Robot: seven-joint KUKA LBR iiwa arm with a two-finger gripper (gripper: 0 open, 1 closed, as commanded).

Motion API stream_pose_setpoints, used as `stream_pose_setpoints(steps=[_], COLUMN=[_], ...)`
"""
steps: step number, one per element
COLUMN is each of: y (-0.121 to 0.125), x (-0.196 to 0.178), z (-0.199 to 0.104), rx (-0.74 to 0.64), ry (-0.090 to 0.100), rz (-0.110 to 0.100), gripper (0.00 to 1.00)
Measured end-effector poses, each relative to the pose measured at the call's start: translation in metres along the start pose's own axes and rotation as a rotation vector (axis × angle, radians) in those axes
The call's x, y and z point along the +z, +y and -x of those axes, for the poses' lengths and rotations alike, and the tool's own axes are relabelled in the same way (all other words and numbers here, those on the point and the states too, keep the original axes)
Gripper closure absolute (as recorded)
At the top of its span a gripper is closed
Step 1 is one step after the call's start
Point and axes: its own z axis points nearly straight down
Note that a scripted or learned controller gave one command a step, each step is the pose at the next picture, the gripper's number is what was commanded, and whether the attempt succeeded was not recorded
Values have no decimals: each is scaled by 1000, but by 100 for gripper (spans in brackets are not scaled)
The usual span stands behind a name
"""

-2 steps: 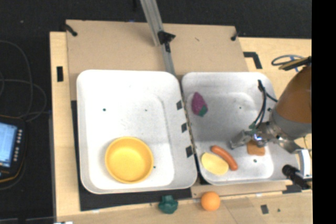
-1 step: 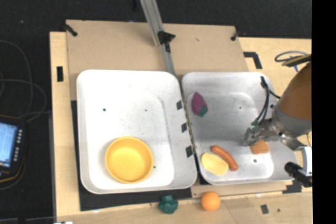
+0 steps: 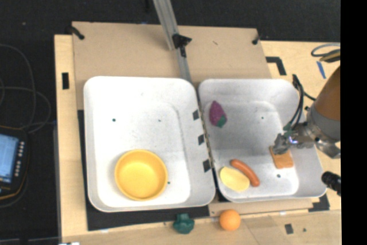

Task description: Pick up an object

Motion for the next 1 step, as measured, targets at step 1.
stream_pose_setpoints(steps=[1], y=[-4], x=[-62], z=[0], rx=[0], ry=[-1], rz=[2], gripper=[100])
